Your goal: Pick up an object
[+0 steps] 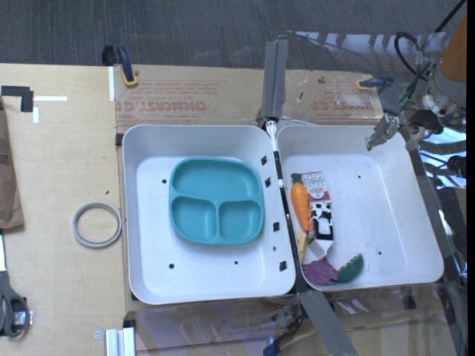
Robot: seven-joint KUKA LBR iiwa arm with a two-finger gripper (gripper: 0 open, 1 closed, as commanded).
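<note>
In the right bin [393, 221], along its left wall, lie an orange toy carrot [299, 202], a small carton with red print and black-and-white patches [319, 212], a purple piece [320, 271] and a green piece [350, 267]. The left bin [148, 265] bears a teal divided plate [217, 201]. My gripper [386, 132] hangs over the far right corner of the right bin, well away from the toys and up and to their right. Nothing shows at its tip.
A grey tape ring [97, 224] lies on the wooden bench left of the bins, with scissors [11, 314] near the front left corner. A blue and yellow clamp [123, 66] stands at the back. Cables [415, 58] hang around the arm at the right.
</note>
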